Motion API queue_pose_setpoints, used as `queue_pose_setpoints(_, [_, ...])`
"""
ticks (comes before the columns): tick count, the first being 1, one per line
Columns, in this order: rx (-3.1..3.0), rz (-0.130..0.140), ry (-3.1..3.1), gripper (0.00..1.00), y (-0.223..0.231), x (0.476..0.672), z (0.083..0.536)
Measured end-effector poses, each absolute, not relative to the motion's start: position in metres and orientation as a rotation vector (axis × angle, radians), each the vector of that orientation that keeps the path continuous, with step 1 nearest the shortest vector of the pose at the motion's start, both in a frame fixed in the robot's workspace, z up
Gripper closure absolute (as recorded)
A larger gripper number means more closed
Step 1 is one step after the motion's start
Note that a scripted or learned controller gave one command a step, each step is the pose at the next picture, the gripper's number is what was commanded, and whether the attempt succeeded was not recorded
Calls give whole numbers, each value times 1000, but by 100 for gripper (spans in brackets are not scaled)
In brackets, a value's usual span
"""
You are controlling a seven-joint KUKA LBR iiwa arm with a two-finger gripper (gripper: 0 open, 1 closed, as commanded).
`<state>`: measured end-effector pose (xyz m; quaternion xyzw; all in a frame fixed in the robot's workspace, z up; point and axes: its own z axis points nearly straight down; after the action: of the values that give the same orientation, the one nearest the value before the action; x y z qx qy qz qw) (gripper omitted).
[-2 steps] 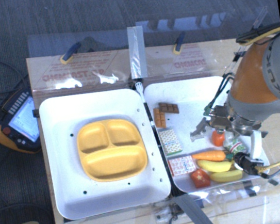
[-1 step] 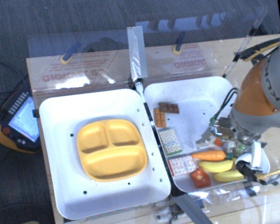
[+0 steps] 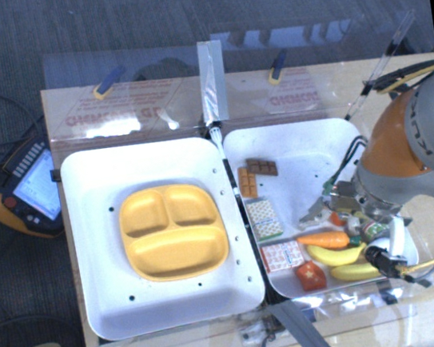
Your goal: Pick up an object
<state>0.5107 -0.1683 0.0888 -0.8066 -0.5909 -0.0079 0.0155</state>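
— Looking into the right bin [image 3: 292, 137], we count the pickable things crowded at its near side: a carrot [image 3: 324, 239], two bananas [image 3: 336, 255] [image 3: 354, 272] just below it, and a red strawberry-like piece [image 3: 311, 276] to their left.

— And nearer the divider?

— A small red-and-white packet [image 3: 282, 255] beside the strawberry piece, a checked packet [image 3: 263, 219] above it, then an orange wafer [image 3: 246, 180] and a brown chocolate bar [image 3: 262, 167] toward the far end. All of them lie on the bin floor.

— Where do we see the gripper [image 3: 342, 208]?

— Low over the bin's right part, just above the carrot's thick end — the arm [image 3: 400, 153] with its orange band comes in from the right. How far its hand is spread we cannot tell, and we see nothing between its tips.

— And the left bin [image 3: 107, 306]?

— It bears a yellow divided plate [image 3: 174, 230], well apart from the gripper.
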Motion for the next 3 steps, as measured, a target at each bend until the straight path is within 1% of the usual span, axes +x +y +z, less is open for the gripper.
queue_pose_setpoints(1, [-2226,-28,-2176,0,-175,540,88])
queue_pose_setpoints(2, [-2304,-22,-2143,0,-167,515,90])
queue_pose_setpoints(3, [-2218,-40,-2194,0,-177,541,89])
